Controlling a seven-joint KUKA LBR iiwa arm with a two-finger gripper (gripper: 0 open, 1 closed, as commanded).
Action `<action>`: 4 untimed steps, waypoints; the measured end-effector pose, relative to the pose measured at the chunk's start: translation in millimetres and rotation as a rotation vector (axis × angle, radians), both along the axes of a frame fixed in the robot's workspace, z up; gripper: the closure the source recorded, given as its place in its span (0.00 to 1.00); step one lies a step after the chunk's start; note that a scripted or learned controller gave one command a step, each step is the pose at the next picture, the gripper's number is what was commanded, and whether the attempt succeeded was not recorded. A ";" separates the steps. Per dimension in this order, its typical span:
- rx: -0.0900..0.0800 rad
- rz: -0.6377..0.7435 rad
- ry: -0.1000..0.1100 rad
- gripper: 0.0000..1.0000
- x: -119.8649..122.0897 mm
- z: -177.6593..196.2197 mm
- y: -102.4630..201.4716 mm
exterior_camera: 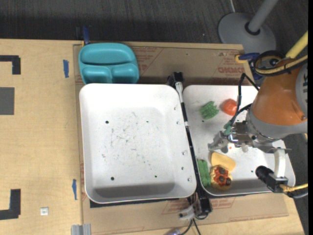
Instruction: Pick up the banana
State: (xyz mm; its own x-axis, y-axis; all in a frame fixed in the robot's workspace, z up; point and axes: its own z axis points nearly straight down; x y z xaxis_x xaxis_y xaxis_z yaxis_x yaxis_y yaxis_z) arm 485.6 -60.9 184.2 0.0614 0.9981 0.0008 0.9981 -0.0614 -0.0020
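Smooth white plastic bins (132,131) (scuffed)

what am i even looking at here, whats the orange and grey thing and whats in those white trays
The picture comes from one camera fixed above a bench, looking down at a slant. The orange and grey thing is a robot arm reaching in from the right. Its hand hangs over the right bin; I cannot tell whether it is open or shut. That bin holds small toy foods: a yellow piece, probably the banana it is meant to pick up, a green piece, an orange-red piece and a mixed-colour one. The left bin sits beside it, with a teal tray behind.
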 end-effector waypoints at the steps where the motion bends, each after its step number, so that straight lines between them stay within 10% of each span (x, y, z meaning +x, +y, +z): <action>1: 0.001 0.102 0.000 0.00 -6.2 0.3 76.5; 3: -0.009 0.088 -0.017 0.00 -1.4 -60.5 161.4; 4: 0.000 0.191 -0.003 0.00 -5.8 61.7 169.9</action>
